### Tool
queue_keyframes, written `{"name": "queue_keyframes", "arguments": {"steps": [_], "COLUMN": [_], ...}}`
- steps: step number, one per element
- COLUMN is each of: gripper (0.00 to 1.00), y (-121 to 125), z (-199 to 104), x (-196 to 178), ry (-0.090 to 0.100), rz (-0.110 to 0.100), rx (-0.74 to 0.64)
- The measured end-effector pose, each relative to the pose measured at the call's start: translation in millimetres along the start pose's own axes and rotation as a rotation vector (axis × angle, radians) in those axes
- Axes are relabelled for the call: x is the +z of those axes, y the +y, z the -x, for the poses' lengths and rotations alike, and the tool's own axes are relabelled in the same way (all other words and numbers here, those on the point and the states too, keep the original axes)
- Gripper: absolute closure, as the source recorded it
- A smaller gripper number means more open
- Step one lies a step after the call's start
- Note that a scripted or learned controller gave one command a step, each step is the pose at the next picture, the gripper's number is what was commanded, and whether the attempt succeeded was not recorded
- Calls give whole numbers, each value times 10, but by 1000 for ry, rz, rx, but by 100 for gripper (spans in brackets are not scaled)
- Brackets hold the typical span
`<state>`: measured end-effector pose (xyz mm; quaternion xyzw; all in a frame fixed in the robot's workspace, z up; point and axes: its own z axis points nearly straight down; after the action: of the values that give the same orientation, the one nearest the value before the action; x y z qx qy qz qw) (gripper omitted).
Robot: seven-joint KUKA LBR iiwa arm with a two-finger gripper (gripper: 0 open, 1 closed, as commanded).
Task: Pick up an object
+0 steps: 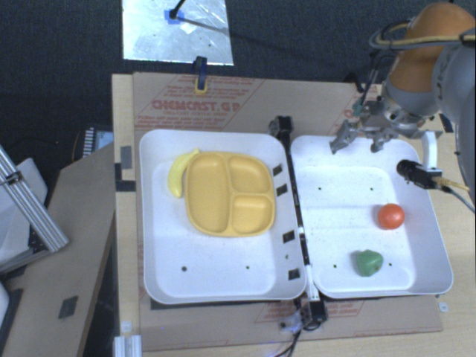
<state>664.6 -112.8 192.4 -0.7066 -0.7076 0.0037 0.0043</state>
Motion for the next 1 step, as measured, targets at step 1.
{"name": "queue_keyframes", "arguments": {"steps": [1], "gripper": [0], "y": [28], "z": [-2], "x": [-79], "ry": [-1], "rz": [13], "rx": [-2]}}
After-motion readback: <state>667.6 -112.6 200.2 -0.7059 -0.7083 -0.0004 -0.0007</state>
